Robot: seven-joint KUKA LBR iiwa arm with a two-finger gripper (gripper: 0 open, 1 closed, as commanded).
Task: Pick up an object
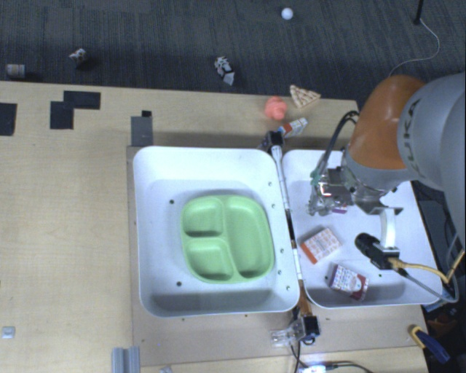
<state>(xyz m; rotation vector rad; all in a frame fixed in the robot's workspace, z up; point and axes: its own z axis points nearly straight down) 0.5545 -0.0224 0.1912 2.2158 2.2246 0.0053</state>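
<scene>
The orange-and-white box (320, 245) lay flat on the floor of the right bin (300, 169), in the lower left part of that bin, turned at a slant to the bin's walls. A dark red packet (346, 280) lay just below and to the right of it, near the bin's lower wall, close to the box but apart from it. The pincer (322, 202) stood over the same bin, above the box in the frame and apart from it. Whether the pincer was apart or together could not be told from this view, and no object was seen clamped in it. The arm (433, 127) entered from the right edge of the frame, its orange band (382, 120) sitting over the bin's upper right part. The left bin (160, 218), touching the right bin along a shared edge, held a green divided tray (226, 237) with three compartments, set near its centre. Both bins rested on the pale wooden counter (65, 240). On the counter above the bins, near its far edge, lay a pink ball (275, 108), a tan wedge (304, 95) just to its right, and a small tube (293, 127) below them. A white ball (287, 13) lay on the dark floor (145, 36) at the top of the frame.
</scene>
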